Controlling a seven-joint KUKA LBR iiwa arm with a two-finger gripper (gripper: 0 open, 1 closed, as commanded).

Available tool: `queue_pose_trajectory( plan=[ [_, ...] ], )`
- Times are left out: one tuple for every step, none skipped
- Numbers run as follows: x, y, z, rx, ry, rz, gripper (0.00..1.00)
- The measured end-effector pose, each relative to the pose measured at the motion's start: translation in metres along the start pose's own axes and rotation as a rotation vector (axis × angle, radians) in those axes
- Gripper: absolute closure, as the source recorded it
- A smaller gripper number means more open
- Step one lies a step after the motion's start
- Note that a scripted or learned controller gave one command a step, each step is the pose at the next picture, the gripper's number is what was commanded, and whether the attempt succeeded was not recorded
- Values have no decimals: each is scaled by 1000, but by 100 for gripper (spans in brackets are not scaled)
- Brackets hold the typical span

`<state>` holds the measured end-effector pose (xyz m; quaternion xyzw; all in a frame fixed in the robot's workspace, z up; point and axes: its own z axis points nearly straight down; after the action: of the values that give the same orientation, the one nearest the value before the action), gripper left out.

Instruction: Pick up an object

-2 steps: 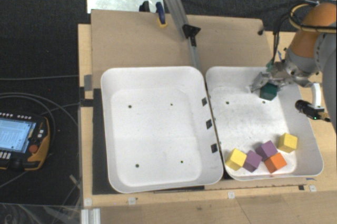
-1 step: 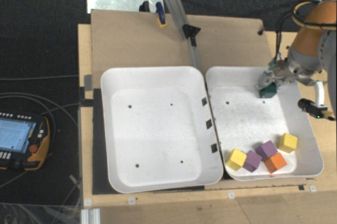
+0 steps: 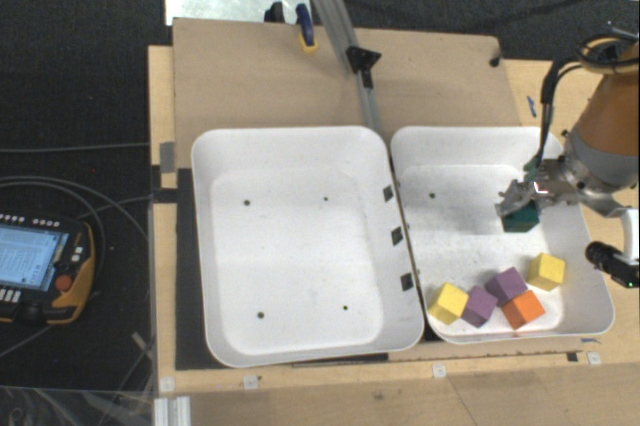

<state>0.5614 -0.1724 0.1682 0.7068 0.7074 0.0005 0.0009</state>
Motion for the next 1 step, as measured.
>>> queue_pose_trajectory(
  plan=[
    [95, 30, -13, -2, 4, -13, 100]
  ],
)
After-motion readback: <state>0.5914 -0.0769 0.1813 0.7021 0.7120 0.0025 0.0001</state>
